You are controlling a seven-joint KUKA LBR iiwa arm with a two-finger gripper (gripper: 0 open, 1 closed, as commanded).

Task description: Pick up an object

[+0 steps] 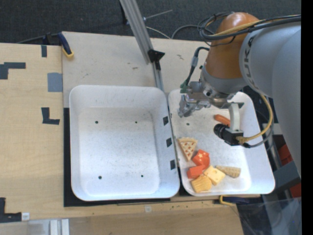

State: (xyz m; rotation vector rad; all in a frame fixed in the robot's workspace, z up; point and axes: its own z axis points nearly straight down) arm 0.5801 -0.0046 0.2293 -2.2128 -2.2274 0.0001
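Hovering hand [186, 109] above right bin [259, 180]

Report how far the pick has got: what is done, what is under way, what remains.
Done: the grey arm has reached into the right white bin, its pincer low over the bin's far left part. Under way: nothing shows between its tips. Left: the whole pick. The tan waffle-patterned wedge, red chunk and yellow block all lie on the bin floor, nearer the camera than the pincer.

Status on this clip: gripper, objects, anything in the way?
Gripper low over right bin, upper left corner, nothing seen in it. Food pieces clustered at bin's near end, untouched. Nothing between them.
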